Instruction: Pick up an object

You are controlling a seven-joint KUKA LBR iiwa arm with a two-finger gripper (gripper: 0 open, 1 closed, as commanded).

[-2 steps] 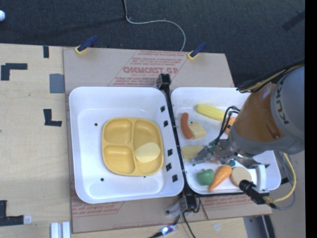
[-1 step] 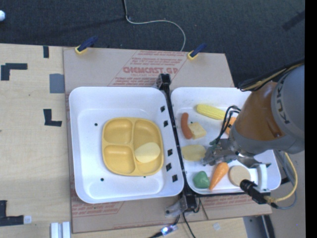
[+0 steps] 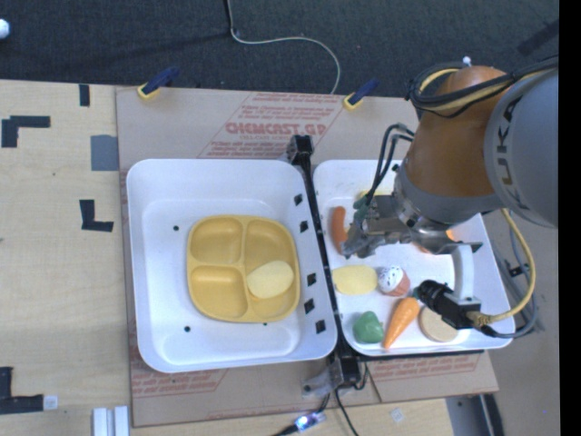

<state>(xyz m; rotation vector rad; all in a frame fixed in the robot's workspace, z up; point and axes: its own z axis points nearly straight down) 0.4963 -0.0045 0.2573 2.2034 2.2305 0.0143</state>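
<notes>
The near edge of the right bin (image 3: 427,349) holds a row of small items. From left to right these are a green piece (image 3: 368,326), an orange carrot (image 3: 399,321) lying at a slant with its tip toward the near rim, and a tan round disc (image 3: 438,328) partly covered by a black fitting (image 3: 443,301) with a cable. Just behind this row lie a pale yellow lump (image 3: 355,280) and, touching its right side, a small white and red-orange object with dark specks (image 3: 393,281).

Farther back in the same bin, the gripper (image 3: 363,239) hangs low over the bin floor, directly above the pale yellow lump and beside a reddish-orange sausage-shaped item (image 3: 338,226) that lies along the bin's left wall. Nothing is seen pinched by the gripper, and whether it is spread or pressed together cannot be told, since dark hardware hides it. The orange band (image 3: 447,143) and grey arm body (image 3: 531,148) rise above it to the right.

The left bin (image 3: 154,262) contains a yellow divided plate (image 3: 227,262). A pale yellow oval piece (image 3: 270,279) rests in the plate's near right compartment.

Both bins stand on a brown cardboard sheet (image 3: 263,130) held at the far edge by two clamps with yellow and blue parts (image 3: 159,83). A white cable (image 3: 281,39) loops over the dark surface beyond.
</notes>
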